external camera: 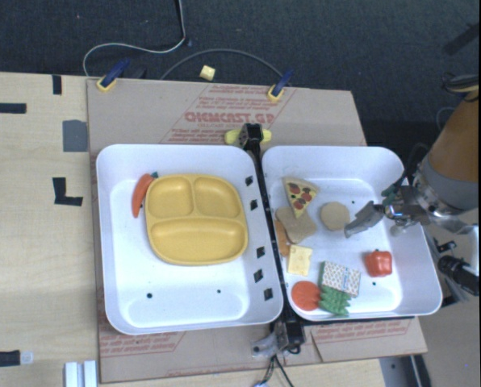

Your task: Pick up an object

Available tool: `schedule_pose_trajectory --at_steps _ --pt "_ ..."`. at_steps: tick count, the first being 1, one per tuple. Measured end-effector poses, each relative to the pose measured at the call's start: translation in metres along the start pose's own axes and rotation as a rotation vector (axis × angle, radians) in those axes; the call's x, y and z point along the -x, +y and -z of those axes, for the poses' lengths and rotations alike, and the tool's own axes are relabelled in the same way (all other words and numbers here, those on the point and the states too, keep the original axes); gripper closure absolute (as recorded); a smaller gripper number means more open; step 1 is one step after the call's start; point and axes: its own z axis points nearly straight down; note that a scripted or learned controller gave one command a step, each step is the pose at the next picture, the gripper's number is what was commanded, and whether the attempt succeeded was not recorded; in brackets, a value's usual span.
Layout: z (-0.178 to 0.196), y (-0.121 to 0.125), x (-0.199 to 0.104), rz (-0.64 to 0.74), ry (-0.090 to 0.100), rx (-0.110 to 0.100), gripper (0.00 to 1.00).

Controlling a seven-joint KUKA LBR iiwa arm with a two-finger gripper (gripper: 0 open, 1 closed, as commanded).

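Grey gripper (pixel 368 218), finger state not discernible, poised in right bin (pixel 386 166) beside tan round cookie (pixel 334 215); risk: crowded toy food, fingers nudging neighbouring pizza slice (pixel 299 196).

Place: robotics lab | Signs: clamped cardboard sheet (pixel 224 115), twin white bins (pixel 115 216), toy food, loose cable (pixel 172 22), taped surface (pixel 31 216)
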Motion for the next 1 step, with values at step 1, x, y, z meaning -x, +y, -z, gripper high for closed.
schedule_pose_trajectory --at_steps 1 --pt "-0.0283 0.0457 -0.0788 0.009 0.002 -0.001 0.00"
